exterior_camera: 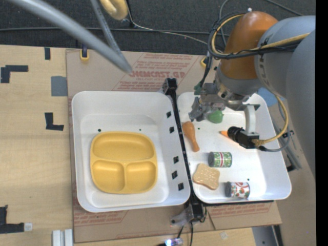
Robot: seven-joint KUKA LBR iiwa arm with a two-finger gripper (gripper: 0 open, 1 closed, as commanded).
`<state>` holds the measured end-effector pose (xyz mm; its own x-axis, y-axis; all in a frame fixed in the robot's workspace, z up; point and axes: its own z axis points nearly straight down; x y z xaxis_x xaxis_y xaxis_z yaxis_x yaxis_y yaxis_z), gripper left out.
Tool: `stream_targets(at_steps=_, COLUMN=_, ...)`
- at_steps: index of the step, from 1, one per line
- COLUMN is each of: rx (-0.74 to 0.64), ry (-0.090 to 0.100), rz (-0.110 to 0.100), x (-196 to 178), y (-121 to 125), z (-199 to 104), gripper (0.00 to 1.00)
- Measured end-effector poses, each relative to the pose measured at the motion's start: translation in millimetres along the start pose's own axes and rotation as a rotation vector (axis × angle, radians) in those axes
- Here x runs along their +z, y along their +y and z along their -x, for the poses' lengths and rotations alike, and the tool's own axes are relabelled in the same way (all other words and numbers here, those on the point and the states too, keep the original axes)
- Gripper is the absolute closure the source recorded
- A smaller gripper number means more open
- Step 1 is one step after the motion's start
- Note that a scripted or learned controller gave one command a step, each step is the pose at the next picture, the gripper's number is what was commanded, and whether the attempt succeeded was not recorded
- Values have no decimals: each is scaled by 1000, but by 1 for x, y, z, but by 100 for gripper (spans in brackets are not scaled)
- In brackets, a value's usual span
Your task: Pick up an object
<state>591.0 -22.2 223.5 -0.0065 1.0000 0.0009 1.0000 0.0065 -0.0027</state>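
Camera view: looking down at a slant on two bins side by side, with the arm coming in from the right.
Gripper: the gripper (205,108) hangs low over the back of the right bin (271,188), a dark grey metal cluster; whether its fingers are spread or closed, I cannot tell from up here.
Arm pose: the arm (287,45) bends down steeply, its orange band (251,35) rounded and glossy above the wrist, smooth grey shell behind it, cables looping around the joint.
Green object: a small rounded green object (216,117) sits just beside the gripper, partly hidden under it; contact is unclear.
Carrot: a tapered orange carrot (191,136) lies near the bin's left wall, just in front of the gripper.
Small orange piece: a small orange piece (224,134) lies by a black cylindrical part with a cable.
Green can: a green can (220,160) lies on its side, mid-bin.
Toast: a tan toast slice (206,177), flat, near the front left.
Second can: a red-and-white can (236,189), also on its side, at the front.
Left bin: the left bin (82,111) is white, shallow plastic, holding a glossy yellow tray (123,162) with three compartments and rounded corners.
Bench: the bench (31,137) shows pale wood grain, with brown cardboard under the bins.
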Motion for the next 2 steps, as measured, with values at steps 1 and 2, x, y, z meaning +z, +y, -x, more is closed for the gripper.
stream_targets(at_steps=1, rx=0, ry=0, rz=0, x=0, y=7, z=-51, gripper=100)
stream_targets(at_steps=2, rx=0, ry=-1, rz=0, x=9, y=22, z=-103, gripper=100)
